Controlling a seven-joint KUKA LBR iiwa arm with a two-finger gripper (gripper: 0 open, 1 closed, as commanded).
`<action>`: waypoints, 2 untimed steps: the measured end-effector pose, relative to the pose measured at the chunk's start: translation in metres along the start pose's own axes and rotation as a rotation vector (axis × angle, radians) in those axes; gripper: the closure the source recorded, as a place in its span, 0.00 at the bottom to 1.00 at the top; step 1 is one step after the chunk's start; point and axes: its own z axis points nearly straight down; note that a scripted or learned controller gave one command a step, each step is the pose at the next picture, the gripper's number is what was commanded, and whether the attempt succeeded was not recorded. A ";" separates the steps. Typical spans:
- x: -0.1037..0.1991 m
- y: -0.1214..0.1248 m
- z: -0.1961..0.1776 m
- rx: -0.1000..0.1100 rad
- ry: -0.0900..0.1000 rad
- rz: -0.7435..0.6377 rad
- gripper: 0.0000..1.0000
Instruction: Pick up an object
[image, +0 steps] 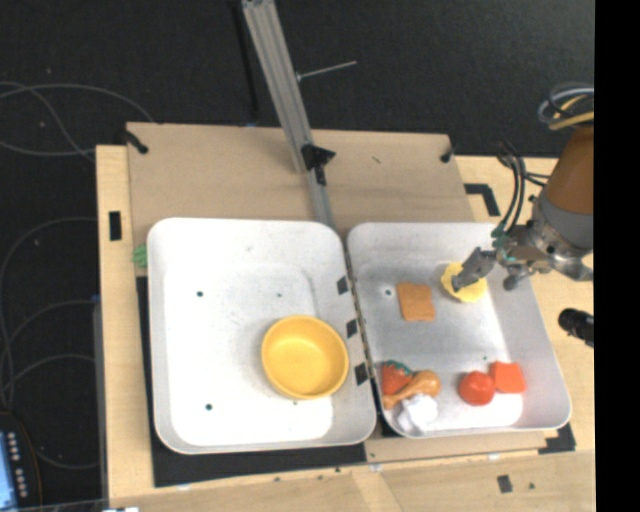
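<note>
A: Where's the target?

B: The small yellow piece (468, 289) lies at about one o'clock in the right bin (540, 400), and the jaws (466, 280) are right on it.

A: Are they closed on it?

B: I can't tell from here. I'd centre over it, close firmly, then lift straight, steering clear of the tan block (416, 302) beside it.

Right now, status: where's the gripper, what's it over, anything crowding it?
Gripper low over right bin, at yellow piece near far right side. No grasp confirmed. Tan square close beside it; orange and red items apart, near edge.
</note>
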 end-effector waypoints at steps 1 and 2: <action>0.000 0.000 0.000 0.000 0.000 0.000 0.00; -0.002 -0.002 0.063 0.006 -0.001 0.003 0.00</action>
